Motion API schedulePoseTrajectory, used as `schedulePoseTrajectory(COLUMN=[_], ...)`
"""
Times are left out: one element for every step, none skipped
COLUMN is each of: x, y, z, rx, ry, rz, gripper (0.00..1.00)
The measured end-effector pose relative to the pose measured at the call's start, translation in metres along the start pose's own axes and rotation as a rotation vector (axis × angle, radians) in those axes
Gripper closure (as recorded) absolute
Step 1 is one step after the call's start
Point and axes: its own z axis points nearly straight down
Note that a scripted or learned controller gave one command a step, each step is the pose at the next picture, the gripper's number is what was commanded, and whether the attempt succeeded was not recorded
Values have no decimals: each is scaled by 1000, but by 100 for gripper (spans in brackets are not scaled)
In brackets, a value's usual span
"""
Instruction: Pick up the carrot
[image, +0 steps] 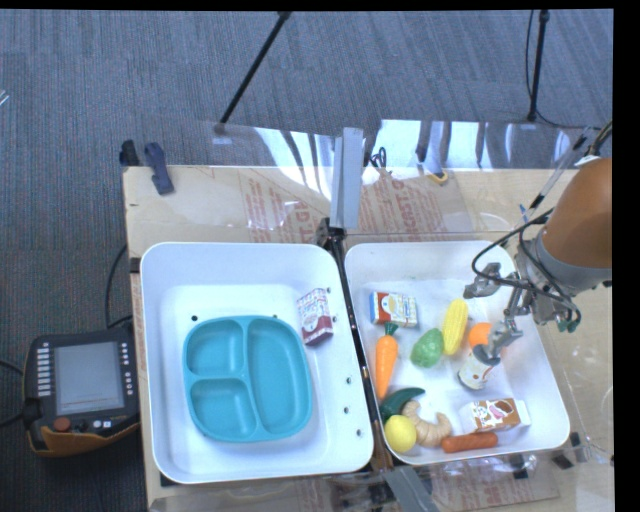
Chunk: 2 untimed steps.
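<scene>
The carrot (385, 364), orange with a green top, lies near the left wall of the right bin (548, 372), pointing toward the front. My gripper (499, 338) hangs over the right side of that bin, well to the right of the carrot, above a small orange piece (480, 333) and a pale rounded object (473, 374). Between the carrot and the gripper sit a green vegetable (428, 347) and a corn cob (455, 325). Nothing is seen held.
The right bin also holds a juice box (393, 308), a lemon (400, 432), a dark green item (402, 400), a tan piece (433, 428), a reddish sausage-like item (468, 441) and a carton (495, 414). The left bin (160, 300) has a blue divided tray (248, 378) and a small carton (315, 315).
</scene>
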Motion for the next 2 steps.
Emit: schedulePoseTrajectory(x=[5, 19], y=[1, 1], z=[0, -1], rx=[1, 4], ry=[3, -1], rz=[31, 122], gripper=[0, 0])
